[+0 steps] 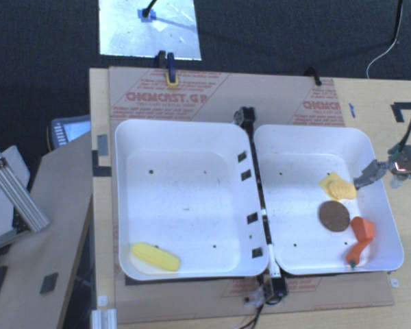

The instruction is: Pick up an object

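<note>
Dark carpet surrounds a cardboard-topped bench (212, 91) bearing two white bins. Left bin (185, 139) holds a corn cob (155, 256) in its near corner. Right bin (308, 142) holds a yellow ridged piece (338, 186), a brown disc (334, 216) and a carrot (359, 238), clustered tight: a grasp could nudge a neighbour or pinch two together. At that bin's right rim, just beside the yellow piece, the gripper (367, 176) reaches in low.

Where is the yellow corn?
The corn lies alone in the left bin, in the near-left corner, by the front wall. The other toys sit across the divider in the right bin.
</note>
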`<state>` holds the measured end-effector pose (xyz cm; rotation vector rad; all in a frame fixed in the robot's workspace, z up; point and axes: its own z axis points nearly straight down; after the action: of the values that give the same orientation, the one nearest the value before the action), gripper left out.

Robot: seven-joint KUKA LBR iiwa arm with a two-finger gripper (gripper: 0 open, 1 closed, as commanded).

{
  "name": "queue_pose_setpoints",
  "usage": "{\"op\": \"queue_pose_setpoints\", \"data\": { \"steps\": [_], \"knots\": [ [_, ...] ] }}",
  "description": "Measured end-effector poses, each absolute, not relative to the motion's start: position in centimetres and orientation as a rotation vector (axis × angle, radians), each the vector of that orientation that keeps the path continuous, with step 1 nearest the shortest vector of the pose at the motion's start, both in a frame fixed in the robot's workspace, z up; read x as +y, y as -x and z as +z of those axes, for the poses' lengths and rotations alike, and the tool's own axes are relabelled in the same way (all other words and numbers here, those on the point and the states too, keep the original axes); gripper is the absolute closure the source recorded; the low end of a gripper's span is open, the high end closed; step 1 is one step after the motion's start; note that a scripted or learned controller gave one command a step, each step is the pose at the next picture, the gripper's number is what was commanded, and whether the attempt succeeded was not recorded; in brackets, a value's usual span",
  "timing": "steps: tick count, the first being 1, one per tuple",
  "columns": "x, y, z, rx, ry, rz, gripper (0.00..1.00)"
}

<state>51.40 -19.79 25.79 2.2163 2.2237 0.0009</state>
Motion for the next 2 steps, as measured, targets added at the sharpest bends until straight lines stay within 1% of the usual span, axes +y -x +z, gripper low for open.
{"op": "queue_pose_setpoints", "data": {
  "steps": [1, 2],
  "knots": [
    [-20.58, -57.7, 11.65, 2.228, -2.21, 0.002, 0.0],
    [-20.63, -57.45, 12.17, 2.225, -2.216, 0.001, 0.0]
  ]
}}
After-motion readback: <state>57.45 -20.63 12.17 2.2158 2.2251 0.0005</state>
